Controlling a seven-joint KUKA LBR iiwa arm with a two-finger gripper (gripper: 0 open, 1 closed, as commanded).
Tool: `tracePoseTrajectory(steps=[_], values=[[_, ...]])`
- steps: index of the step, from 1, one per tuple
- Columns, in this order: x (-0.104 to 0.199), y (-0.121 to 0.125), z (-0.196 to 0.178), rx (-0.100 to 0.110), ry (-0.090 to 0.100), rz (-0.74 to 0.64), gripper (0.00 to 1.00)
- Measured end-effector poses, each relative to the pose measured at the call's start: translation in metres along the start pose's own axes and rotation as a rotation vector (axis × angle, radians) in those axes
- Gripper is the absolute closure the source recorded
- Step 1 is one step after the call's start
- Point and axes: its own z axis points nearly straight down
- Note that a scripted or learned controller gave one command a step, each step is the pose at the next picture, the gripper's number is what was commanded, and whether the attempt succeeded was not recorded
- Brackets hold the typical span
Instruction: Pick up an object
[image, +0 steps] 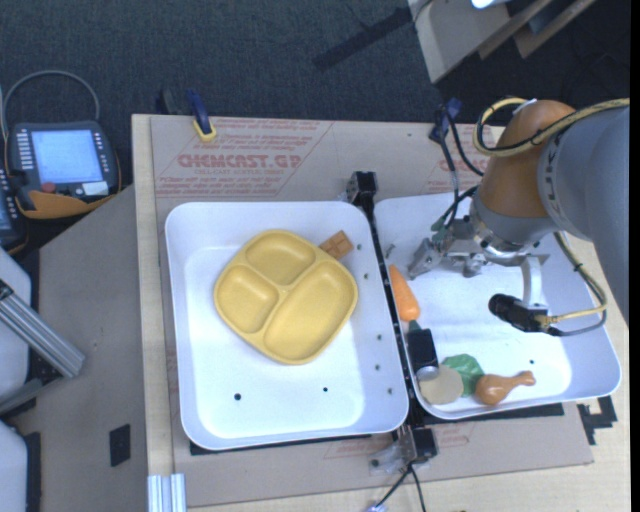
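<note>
Jaws: state cannot be told from this angle, the wrist and its fittings cover the tip. Gripper (455, 255) sits over the upper left part of the right bin (590, 330), below the grey arm (590, 160) and its orange band (520, 160). Nothing is visible between its tips.

Camera view, right bin: an orange carrot (403, 293) lies along the bin's left wall, below and to the left of the gripper, apart from it. Just below the carrot, a small black block (421, 350). Near the bin's lower edge, a round beige piece (440, 385) touches a green item (465, 367); just right of them lies a brown drumstick (503, 385), narrow end pointing right. A black cylindrical part on a yellow cable (516, 313) hangs over the middle of the bin, below the wrist.

Camera view, left bin (190, 330): a yellow divided plate (286, 296) with three compartments lies in the upper middle, turned at a slant. A small brown block (336, 243) touches the plate's upper right rim.

Outside the bins: a teach pendant (62, 160) with lit screen at far left; brown board (240, 155) with red print under both bins.
</note>
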Motion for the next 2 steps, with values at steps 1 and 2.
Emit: tracePoseTrajectory(steps=[1, 2], values=[[-0.001, 0.002, -0.013, -0.009, -0.003, 0.001, 1.00], [-0.004, 0.005, -0.057, -0.004, 0.001, 0.000, 1.00]])
